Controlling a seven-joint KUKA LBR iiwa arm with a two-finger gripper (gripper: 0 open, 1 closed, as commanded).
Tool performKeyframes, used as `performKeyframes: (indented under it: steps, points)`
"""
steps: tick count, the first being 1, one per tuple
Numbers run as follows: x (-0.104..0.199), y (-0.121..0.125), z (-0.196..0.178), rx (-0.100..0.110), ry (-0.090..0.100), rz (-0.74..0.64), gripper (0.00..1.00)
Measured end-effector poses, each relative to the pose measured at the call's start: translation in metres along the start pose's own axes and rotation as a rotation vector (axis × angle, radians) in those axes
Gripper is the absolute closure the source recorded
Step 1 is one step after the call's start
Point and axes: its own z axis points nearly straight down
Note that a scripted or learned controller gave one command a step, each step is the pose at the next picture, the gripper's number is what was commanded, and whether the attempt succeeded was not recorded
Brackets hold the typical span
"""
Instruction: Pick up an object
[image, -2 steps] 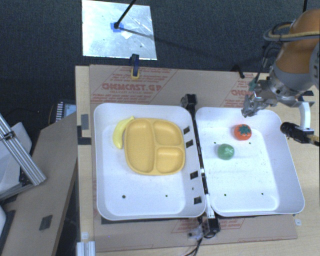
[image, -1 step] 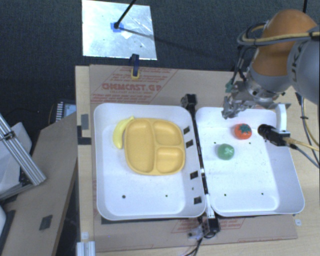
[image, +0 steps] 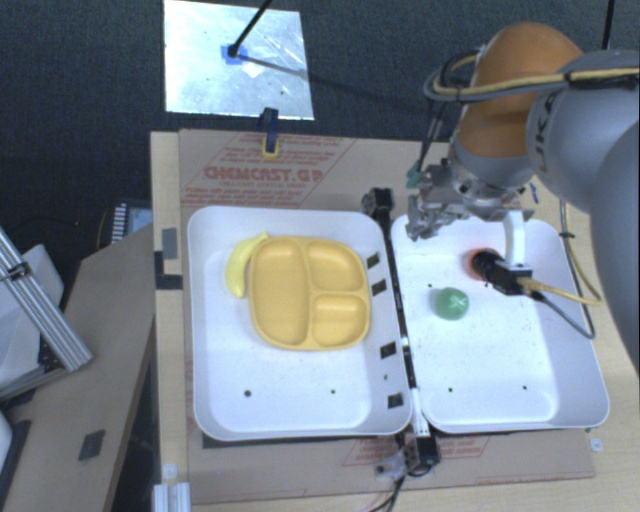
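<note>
A small green ball (image: 451, 303) lies in the right bin (image: 500, 390), near its middle. A red round object (image: 473, 262) sits farther back, partly covered by a black part of the arm. In the left bin (image: 290, 400) a yellow divided plate (image: 306, 292) lies flat, with a yellow banana (image: 238, 264) tucked against its left edge. My gripper (image: 424, 222) hangs over the back left corner of the right bin, up and to the left of the green ball and apart from it. I see nothing held in it.
The grey arm with its orange band (image: 520, 90) fills the upper right and overhangs the back of the right bin. A black divider (image: 395, 300) runs between the bins. A cardboard sheet (image: 270, 170) lies under them, and a silver panel (image: 238, 60) sits behind.
</note>
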Motion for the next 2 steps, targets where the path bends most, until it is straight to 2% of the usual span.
performKeyframes:
  steps: [1,2]
  points:
    - [0.050,-0.012,0.000,0.000,0.000,0.000,1.00]
    - [0.100,-0.007,-0.005,-0.002,0.001,0.000,1.00]
